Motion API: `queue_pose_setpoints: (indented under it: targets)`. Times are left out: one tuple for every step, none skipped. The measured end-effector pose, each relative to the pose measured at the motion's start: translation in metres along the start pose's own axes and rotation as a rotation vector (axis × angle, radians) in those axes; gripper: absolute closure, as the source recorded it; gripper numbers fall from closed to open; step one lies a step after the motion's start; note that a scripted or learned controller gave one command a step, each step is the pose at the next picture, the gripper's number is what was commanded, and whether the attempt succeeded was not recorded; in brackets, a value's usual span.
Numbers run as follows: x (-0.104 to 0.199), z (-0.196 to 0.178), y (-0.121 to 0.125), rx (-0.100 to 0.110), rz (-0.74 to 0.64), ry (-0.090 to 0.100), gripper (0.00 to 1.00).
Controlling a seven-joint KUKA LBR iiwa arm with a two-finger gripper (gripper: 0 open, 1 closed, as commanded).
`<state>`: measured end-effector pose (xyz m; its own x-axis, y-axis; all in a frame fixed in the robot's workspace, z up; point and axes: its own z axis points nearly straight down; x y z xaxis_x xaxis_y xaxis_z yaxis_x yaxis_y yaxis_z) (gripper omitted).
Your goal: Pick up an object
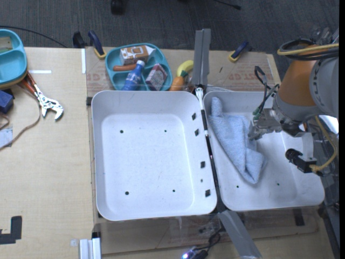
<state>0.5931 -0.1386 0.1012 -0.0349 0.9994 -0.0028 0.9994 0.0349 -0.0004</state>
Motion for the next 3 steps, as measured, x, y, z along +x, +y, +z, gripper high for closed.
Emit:
queue_pose_setpoints:
  targets:
    - [0.000, 0.000, 0.000, 0.000, 0.000, 0.000, 0.00]
    - [-0.014, -0.022, -0.048, 0.001, -0.122, 0.003, 0.00]
    - [-0.018, 0.008, -0.102, -0.002, -0.214, 0.003, 0.00]
